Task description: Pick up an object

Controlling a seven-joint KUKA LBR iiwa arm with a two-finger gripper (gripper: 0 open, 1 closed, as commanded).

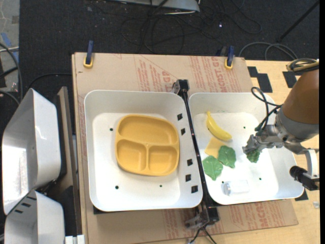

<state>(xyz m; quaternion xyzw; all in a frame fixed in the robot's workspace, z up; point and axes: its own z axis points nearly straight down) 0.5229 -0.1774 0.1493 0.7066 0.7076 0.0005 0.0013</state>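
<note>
So the hand (252, 149) is down inside the right bin (284, 187), parked right at a small green piece (253, 156) near the middle-right of that bin. I honestly can't tell how wide it's spread or whether it has that green bit pinched, because from this angle the wrist covers most of it, so I wouldn't call it a grab yet. Other candidates in the same bin: a banana (217, 128) up near the divider, a pale yellow wedge (214, 147) just below it, two green leafy pieces (219, 161) touching each other beside the wedge, and a small clear thing (235, 187) toward the front wall. The left bin (96, 151) has a yellow divided plate (148, 145) sitting in the middle, well apart from where the arm is working. If I were tuning this step, I'd say commit to the little green piece since the hand is already on it: straddle it squarely, go low enough to get under its widest part without jamming into the bin floor, close gently, then lift straight up and check it actually comes along. It looks soft and light, so it could squirt sideways or just get nudged. The banana is probably the safer fallback, being longer and well apart from the green piece.
</note>
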